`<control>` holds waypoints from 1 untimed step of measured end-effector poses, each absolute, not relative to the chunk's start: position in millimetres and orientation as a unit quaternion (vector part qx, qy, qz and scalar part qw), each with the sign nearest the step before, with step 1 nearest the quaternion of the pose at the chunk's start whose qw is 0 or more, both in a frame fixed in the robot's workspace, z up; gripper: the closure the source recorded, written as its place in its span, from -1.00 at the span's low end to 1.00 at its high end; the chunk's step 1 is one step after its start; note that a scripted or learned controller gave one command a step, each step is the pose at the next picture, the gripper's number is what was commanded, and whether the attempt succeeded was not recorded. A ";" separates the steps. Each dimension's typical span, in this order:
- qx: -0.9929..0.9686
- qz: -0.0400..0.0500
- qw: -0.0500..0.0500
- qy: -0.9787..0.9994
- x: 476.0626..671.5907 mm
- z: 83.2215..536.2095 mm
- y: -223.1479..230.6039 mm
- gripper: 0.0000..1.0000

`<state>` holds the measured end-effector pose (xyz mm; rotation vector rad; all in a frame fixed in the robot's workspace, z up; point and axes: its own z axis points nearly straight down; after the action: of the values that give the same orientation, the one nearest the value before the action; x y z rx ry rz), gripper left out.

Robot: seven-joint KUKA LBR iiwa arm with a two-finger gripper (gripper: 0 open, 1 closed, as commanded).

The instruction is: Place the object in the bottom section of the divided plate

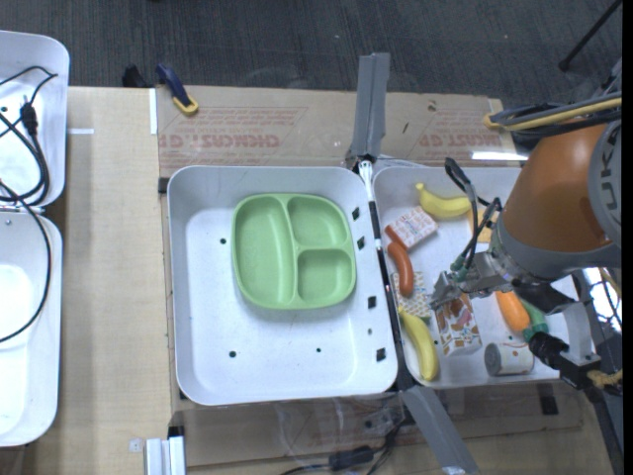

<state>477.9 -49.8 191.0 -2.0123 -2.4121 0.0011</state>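
Note:
The green divided plate (295, 252) lies in the left white bin (198, 305), with one long section on its left and two smaller ones on its right, all bare. My gripper (447, 291) is low in the right bin (554, 336), just above a small printed carton (460, 329) and right of a red sausage (401, 265). A yellow banana (420, 342) lies just below and left of the gripper. The arm's grey body and orange band (559, 201) hide much of that bin's right side.
The right bin also holds a second banana (442, 203) at the top, a red-and-white packet (411, 229), an orange carrot (513, 310) and a grey can (507, 358). A grey divider (371, 117) runs between the bins. Cables lie in white trays (30, 166) at far left.

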 end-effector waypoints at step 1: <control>-0.603 0.001 0.001 -0.798 510.9 190.2 15.5 1.00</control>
<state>510.9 15.5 190.2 -1.8932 -2.5049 0.0047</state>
